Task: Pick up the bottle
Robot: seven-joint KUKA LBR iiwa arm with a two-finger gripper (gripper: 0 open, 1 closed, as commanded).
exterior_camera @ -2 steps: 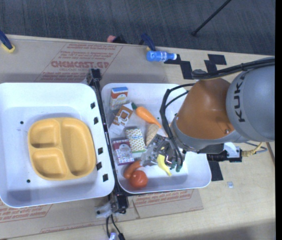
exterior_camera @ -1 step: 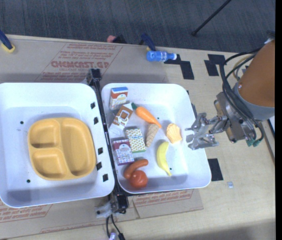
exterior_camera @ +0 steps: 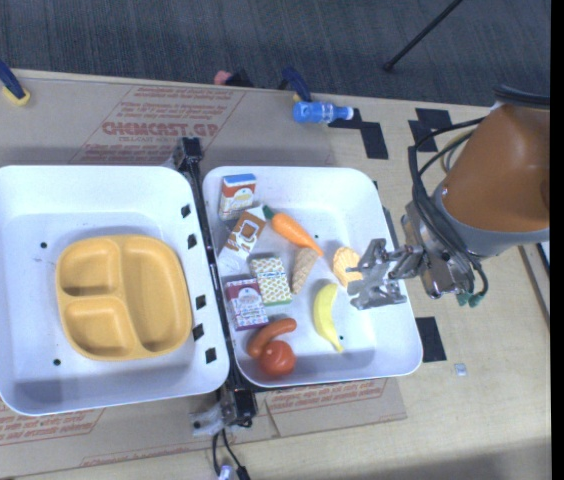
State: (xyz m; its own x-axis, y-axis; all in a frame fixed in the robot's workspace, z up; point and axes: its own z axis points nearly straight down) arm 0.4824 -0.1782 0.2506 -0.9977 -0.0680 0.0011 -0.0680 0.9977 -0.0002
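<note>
A small blue bottle (exterior_camera: 314, 113) with a pale cap end lies on its side on the cardboard, just beyond the far edge of the right bin (exterior_camera: 362, 183). My gripper (exterior_camera: 372, 276) hangs low over the right side of that bin, far nearer the camera than the bottle. Its fingers stand open with nothing between them. It is beside an orange-yellow toy (exterior_camera: 345, 263) and above the banana (exterior_camera: 326, 316).
The right bin holds several toy foods: two small cartons (exterior_camera: 238, 194), a carrot (exterior_camera: 292, 230), a patterned box (exterior_camera: 271, 279), a red box (exterior_camera: 245, 303), a sausage (exterior_camera: 270, 330) and a tomato (exterior_camera: 275, 359). A yellow divided plate (exterior_camera: 122, 295) lies in the left bin (exterior_camera: 12, 198).
</note>
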